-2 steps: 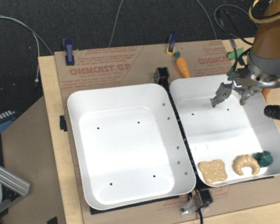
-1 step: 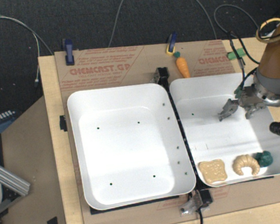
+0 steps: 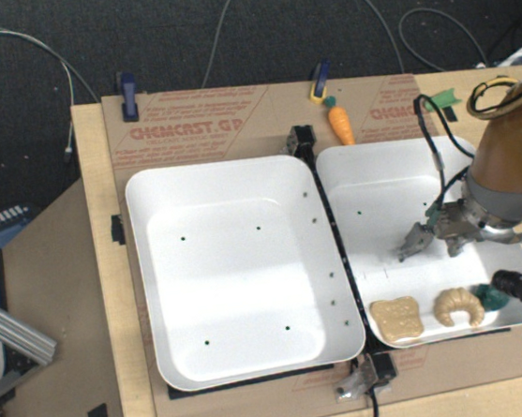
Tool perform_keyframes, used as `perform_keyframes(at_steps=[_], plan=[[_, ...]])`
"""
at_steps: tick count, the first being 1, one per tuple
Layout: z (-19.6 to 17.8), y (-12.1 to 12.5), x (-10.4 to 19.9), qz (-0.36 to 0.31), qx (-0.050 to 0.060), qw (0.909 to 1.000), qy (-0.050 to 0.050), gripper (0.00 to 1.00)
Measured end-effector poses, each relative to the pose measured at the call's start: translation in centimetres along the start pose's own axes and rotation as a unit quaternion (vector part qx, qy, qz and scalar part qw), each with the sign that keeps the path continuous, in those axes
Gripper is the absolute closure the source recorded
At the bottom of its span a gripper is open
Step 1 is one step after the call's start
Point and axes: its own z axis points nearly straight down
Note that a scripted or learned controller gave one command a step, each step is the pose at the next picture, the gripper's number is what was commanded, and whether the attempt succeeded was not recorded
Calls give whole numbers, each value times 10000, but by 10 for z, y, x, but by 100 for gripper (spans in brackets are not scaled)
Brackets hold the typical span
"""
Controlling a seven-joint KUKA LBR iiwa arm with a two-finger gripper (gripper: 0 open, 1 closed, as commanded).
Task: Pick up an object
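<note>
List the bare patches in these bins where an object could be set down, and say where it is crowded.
The left bin is bare wall to wall. The right bin's far half is free. Its near edge is crowded: toast, croissant, with the gripper above.

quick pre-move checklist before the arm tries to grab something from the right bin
1. Targets present: ok. A tan slice of toy bread and a tan toy croissant lie along the near wall of the right white bin.
2. Targets separated: ok. A gap of bin floor shows between the two.
3. Gripper over the right bin: ok. It sits above the bin floor, farther from the near wall than both items.
4. Gripper free of load: ok. Nothing shows between its fingers.
5. Finger opening: cannot tell.
6. Stray item: an orange toy carrot lies on the cardboard outside the bins, away from the arm: ok.
</note>
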Motion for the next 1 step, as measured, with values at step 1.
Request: perform_keyframes(at_steps=[1], plan=[[-40, -41, -8, 11, -30, 10000, -12, 0]])
